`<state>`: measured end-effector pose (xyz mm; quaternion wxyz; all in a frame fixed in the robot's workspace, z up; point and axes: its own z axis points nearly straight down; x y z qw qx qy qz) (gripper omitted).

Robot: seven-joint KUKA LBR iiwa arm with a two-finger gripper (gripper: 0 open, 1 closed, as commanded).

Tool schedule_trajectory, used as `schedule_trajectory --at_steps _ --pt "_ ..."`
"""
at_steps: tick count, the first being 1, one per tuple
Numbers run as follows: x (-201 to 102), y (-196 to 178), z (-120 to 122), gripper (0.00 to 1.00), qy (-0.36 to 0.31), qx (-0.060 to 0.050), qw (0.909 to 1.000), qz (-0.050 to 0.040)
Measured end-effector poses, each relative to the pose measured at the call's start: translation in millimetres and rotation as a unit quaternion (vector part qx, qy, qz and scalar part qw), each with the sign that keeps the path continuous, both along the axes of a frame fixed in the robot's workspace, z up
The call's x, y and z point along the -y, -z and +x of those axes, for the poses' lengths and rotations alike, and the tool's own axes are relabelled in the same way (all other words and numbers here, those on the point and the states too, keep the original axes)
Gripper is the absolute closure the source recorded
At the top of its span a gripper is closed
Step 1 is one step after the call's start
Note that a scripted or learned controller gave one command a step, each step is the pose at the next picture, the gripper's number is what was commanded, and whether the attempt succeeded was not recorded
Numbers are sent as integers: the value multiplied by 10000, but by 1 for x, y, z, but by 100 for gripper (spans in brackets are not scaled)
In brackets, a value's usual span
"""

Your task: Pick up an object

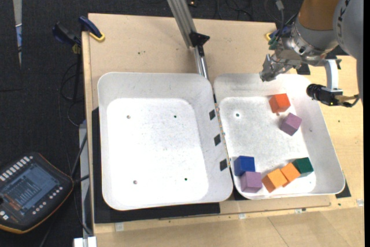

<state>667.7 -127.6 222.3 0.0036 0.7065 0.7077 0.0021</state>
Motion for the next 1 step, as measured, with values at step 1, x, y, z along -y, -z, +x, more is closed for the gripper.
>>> schedule_trajectory --at_steps 1 --pt "0 -54 2 100 -6 -2 10000 2"
